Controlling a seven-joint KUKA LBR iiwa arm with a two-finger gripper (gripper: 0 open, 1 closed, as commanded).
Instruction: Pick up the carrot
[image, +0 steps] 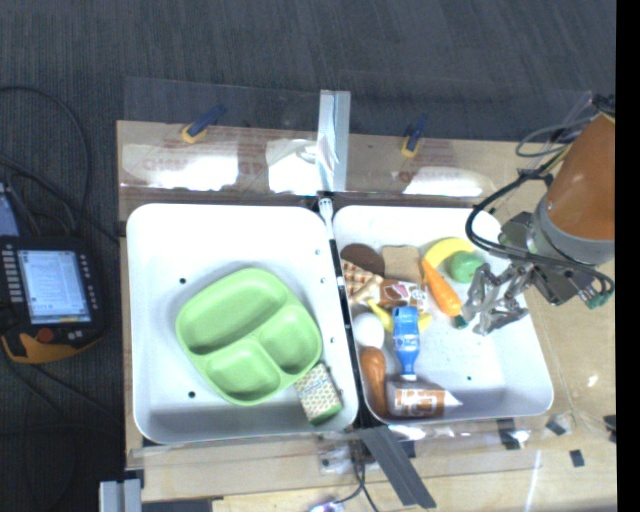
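The orange carrot (441, 287) lies slanted in the right bin (500, 375), just below a yellow banana (446, 249) and a green round fruit (464, 266). My gripper (492, 302) hangs over the right bin, right of the carrot's lower end and close to it. Its metal fingers (478, 293) point down and look spread, with nothing between them. The carrot rests free on the bin floor.
Left of the carrot lie a blue bottle (405, 337), a white egg (369, 326), a sausage (373, 371), a brown can (417, 401) and snack packs (392, 293). The left bin (160, 250) holds a green divided plate (250, 333) and a small box (319, 393).
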